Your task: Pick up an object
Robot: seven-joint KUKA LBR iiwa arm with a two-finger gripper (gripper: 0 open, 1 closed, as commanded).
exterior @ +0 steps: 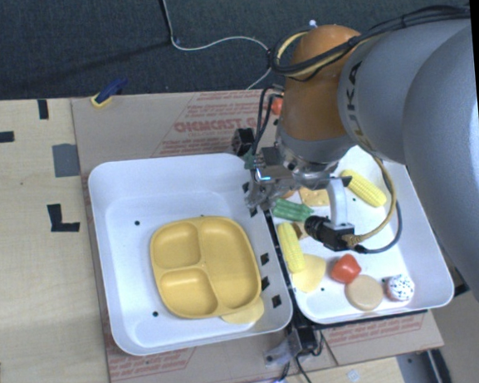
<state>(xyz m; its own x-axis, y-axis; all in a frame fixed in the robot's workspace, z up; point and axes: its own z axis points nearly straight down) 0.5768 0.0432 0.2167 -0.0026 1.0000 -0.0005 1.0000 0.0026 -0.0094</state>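
My gripper point(262, 186) hangs low over the wall between the two bins, at the left edge of the right bin point(424, 295). Just below and right of it lies a small green piece point(290, 210); whether it is touched is hidden by the wrist. A yellow corn cob point(290, 247) lies along the right bin's left wall. Close to it are a pale yellow slice point(311, 272), a red tomato point(344, 267), a tan round piece point(365, 293) and a white dotted ball point(400, 287). A second corn cob point(365, 188) lies further back.
The left bin point(116, 206) holds a yellow divided plate point(204, 265) with a flat yellow piece point(245, 314) sticking out beneath its front edge. The grey arm point(415, 104) covers the right bin's back half. A black cable with its plug point(330, 233) loops over the right bin.
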